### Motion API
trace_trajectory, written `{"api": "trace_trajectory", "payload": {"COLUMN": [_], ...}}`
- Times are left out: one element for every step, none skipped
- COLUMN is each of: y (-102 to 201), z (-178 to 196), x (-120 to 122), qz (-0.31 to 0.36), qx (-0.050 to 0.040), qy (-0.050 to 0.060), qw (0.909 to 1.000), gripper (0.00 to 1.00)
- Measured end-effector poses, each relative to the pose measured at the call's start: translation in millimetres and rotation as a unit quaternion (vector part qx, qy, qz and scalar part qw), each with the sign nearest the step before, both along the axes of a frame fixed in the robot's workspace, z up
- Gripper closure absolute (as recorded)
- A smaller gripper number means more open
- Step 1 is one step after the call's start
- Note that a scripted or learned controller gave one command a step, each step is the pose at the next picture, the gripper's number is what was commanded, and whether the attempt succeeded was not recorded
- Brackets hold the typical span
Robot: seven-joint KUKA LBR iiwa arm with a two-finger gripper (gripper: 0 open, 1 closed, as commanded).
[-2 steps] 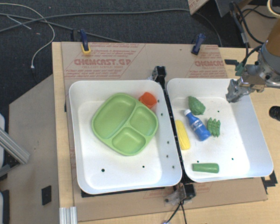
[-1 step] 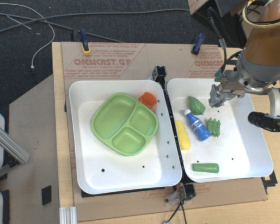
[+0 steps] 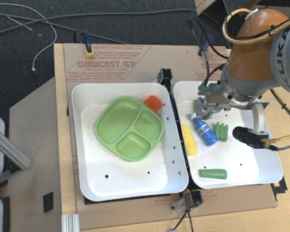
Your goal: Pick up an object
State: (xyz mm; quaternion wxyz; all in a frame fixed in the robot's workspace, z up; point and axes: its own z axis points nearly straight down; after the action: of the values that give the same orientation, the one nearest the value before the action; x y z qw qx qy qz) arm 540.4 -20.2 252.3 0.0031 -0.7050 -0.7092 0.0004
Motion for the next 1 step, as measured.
{"api": "trace_trajectory", "payload": {"y": [54.2], "z": [0.5], "x": [-14.0], "qz": [0.000], "qx": [-0.0003], "qy": [-0.001], "qw": [1.0000], "gripper": [1.00]}}
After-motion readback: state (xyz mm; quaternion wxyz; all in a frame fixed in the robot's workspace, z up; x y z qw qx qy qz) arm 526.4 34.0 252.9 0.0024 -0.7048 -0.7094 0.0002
